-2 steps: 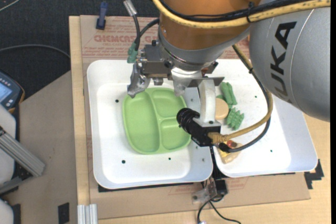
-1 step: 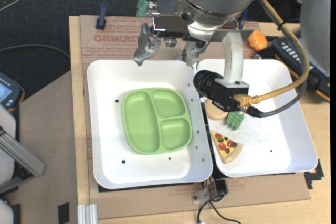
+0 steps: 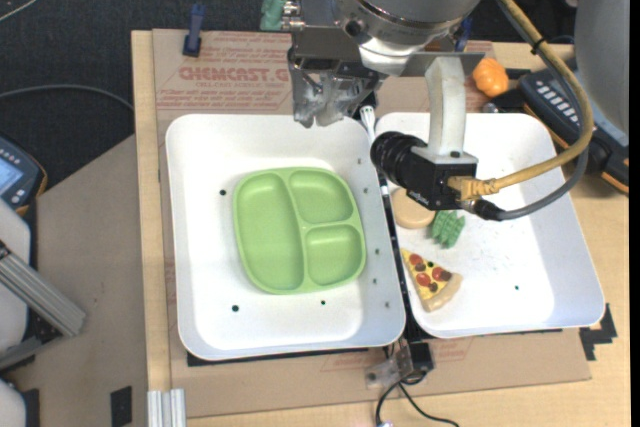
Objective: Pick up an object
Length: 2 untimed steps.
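Pizza slice toy (image 3: 432, 280), pepperoni-topped, tan crust

Two shallow white plastic bins sit side by side on the bench: a left bin (image 3: 190, 215) and a right bin (image 3: 545, 245). One light green plastic divided plate (image 3: 298, 230), with three compartments, lies in the left bin. The right bin holds one toy pizza slice with red toppings (image 3: 432, 281), one small green knobbly toy piece (image 3: 447, 229), and one tan round disc (image 3: 410, 211), partly covered. One orange rounded object (image 3: 490, 76) rests beyond the right bin. One blue clamp (image 3: 193, 28) and one green clamp (image 3: 271, 7) grip the brown board's far edge
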### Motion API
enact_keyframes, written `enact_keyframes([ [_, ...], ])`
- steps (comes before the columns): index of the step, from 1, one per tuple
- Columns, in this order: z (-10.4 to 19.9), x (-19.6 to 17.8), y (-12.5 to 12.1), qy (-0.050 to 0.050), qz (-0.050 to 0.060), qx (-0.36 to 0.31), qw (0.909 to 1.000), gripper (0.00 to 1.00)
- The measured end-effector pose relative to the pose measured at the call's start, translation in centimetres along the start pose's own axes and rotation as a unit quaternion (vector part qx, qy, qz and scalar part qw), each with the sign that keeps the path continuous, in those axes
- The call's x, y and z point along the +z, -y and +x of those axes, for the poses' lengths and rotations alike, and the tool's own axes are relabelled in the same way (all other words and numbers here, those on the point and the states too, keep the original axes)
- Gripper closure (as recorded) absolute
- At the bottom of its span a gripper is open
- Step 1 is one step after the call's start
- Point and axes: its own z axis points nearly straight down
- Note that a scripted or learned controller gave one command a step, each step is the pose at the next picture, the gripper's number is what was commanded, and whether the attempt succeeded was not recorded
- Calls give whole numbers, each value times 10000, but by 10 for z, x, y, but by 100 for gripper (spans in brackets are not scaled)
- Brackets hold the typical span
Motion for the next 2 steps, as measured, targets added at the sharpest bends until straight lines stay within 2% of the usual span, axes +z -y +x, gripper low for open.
enact_keyframes([
  [1, -69, 53, 1, 22, 54, 56, 10000, 100],
  [2, -65, 40, 0, 7, 10, 17, 10000, 100],
])
